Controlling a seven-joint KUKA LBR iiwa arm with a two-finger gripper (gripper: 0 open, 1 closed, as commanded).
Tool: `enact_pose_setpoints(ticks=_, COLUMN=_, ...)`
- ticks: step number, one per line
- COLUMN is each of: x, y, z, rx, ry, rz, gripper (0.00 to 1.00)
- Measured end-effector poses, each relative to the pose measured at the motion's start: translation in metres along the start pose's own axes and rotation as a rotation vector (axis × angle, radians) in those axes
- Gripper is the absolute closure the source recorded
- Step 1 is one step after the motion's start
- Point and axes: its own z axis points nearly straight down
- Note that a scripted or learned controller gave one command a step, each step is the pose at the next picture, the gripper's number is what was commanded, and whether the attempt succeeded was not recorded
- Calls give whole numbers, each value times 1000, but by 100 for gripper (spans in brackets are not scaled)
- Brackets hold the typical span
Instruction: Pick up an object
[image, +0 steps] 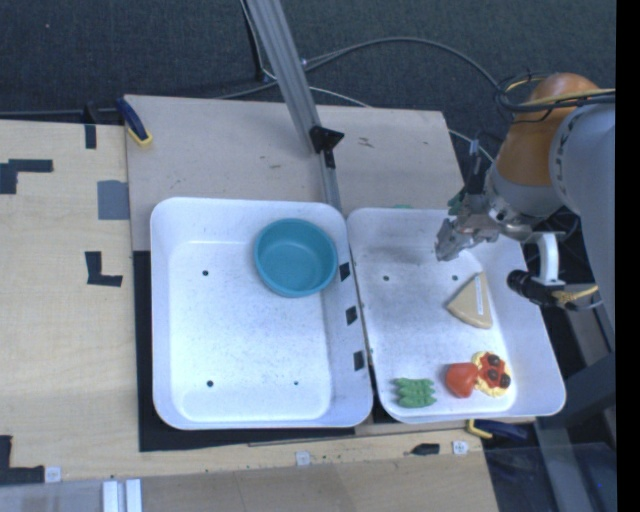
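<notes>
Pale wooden boards are carrying two shallow white speckled bins side by side, the left bin (190, 330) and the right bin (400, 310), over a dark mat, with a dark carpeted floor lying behind and cables trailing across it. A grey metal post (295, 85) is slanting up from between the bins.

The grey arm's two-finger gripper (452, 243) is hanging over the upper part of the right bin; how wide it is spread cannot be told, and nothing is visibly in it. Just below it, slightly right, a tan wedge-shaped toy slice (472, 303) is lying flat on the bin floor, apart from the gripper. It is probably light, stiff plastic, smooth and a little slippery, so pinching it across its two long slanted edges near the wide end looks safest.

Along the near edge a small green knobbly toy (414, 392), a red rounded toy (461, 380) and a yellow piece with dark spots (492, 373) are sitting close together. A round blue plastic bowl (295, 257) is resting in the left bin's upper right part.
</notes>
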Motion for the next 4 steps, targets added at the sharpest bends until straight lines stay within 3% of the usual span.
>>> enact_pose_setpoints(ticks=1, x=-6, y=-5, z=-46, rx=-1, ry=0, rz=0, gripper=100)
enact_pose_setpoints(ticks=2, x=-9, y=6, z=-100, rx=-2, ry=-1, rz=0, gripper=100)
enact_pose_setpoints(ticks=4, x=110, y=1, z=-97, rx=4, ry=2, rz=-5, gripper=100)
